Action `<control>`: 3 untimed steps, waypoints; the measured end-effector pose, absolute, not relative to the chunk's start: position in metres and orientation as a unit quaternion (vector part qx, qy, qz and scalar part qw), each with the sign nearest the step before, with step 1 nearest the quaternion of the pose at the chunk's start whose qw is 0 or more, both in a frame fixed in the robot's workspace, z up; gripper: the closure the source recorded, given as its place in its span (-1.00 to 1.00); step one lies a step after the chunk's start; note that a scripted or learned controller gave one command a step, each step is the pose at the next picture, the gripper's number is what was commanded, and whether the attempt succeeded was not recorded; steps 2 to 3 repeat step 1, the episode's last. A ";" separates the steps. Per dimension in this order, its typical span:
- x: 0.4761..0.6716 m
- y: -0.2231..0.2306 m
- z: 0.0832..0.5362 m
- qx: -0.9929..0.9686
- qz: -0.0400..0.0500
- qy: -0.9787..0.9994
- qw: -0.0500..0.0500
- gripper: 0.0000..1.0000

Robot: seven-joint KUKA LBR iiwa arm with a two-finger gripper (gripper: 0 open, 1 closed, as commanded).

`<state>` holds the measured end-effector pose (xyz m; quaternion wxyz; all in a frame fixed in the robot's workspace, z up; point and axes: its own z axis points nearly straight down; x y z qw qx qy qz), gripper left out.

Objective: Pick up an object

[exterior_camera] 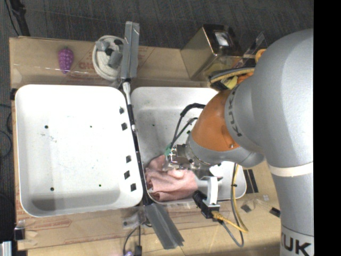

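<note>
**Reaching for the cloth in the right bin**

The crumpled pink cloth (168, 181) lies in the near-left corner of the right white bin (160, 103). The gripper (176, 161) sits over it; whether it grips cannot be told. A good grasp would pinch a raised fold, then lift straight.

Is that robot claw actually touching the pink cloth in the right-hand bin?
Cannot tell. In the camera view the gripper sits right over the pink cloth in the right bin, but the wrist hides where they would meet.
</note>
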<state>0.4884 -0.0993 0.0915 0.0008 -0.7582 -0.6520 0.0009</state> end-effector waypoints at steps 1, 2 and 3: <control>0.545 -0.087 0.191 -0.669 0.001 -0.743 0.001 1.00; 0.545 -0.087 0.191 -0.669 0.001 -0.743 0.001 1.00; 0.545 -0.087 0.191 -0.669 0.001 -0.743 0.001 1.00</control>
